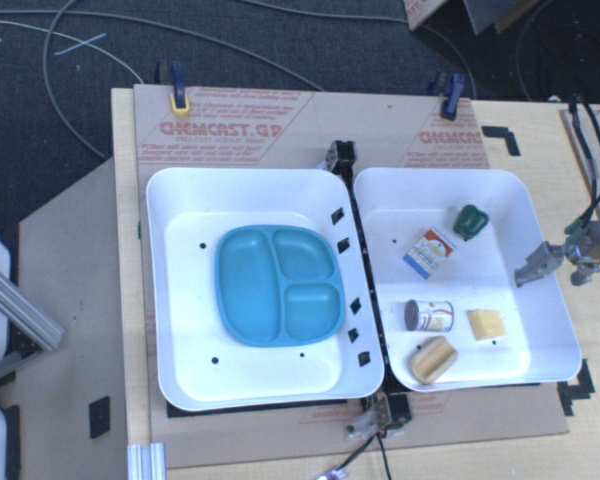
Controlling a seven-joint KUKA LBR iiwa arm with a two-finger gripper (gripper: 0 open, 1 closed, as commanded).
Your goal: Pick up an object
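Right bin [540,328] holds five small items: green object [470,221] at top, flat blue-white-red packet [427,252] with long axis slanting upper right to lower left, small can [429,316] lying on its side, axis left-right, dark end left, yellow block [487,324], tan piece [432,359]. Gripper [538,265] at bin's right rim, jaws state cannot tell. Left bin [170,268] has blue divided plate [279,285]; both on desk [130,268]

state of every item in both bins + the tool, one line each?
blue divided plate: flat in left bin, nothing on it
green object: loose, right bin
small box: lying flat
can: on its side
yellow block: loose
tan piece: loose
tool: over right bin's right rim, holding nothing visible
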